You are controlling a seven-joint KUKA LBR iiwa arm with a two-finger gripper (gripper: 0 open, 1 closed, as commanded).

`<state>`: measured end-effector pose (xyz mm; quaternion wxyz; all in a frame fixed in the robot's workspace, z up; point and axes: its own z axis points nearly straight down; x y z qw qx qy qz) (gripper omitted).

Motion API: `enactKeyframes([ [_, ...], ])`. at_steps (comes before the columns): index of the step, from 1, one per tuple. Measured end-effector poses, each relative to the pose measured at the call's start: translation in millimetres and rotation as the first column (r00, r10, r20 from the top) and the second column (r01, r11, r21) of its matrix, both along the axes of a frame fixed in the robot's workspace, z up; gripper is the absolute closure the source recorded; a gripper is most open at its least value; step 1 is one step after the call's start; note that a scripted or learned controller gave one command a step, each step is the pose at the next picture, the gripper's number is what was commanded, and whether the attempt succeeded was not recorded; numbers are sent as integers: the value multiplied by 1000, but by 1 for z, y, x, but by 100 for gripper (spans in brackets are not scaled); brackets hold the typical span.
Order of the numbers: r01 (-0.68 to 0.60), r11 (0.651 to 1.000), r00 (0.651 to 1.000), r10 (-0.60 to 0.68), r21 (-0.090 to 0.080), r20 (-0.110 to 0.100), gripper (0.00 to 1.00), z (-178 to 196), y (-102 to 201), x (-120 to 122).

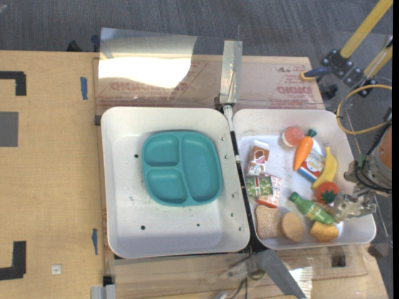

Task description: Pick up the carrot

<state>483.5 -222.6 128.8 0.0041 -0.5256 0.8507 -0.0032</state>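
Right bin [368,229], carrot [303,151] among toys

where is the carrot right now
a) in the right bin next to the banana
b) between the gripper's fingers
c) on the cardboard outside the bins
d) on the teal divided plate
a: the carrot lies in the right bin, just left of the banana, apart from the gripper.

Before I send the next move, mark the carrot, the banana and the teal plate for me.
carrot [303,151], camera view, middle of its orange body.
banana [326,169], camera view, middle of its yellow curve.
teal plate [182,167], camera view, ridge where its compartments meet.
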Motion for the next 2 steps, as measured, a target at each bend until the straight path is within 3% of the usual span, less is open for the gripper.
enactKeyframes([
  [1, -75, 997, 997, 75, -4, 3, 100, 135, -1, -1],
  [2, -193, 981, 981, 193, -2, -1, 100, 217, -1, -2],
])
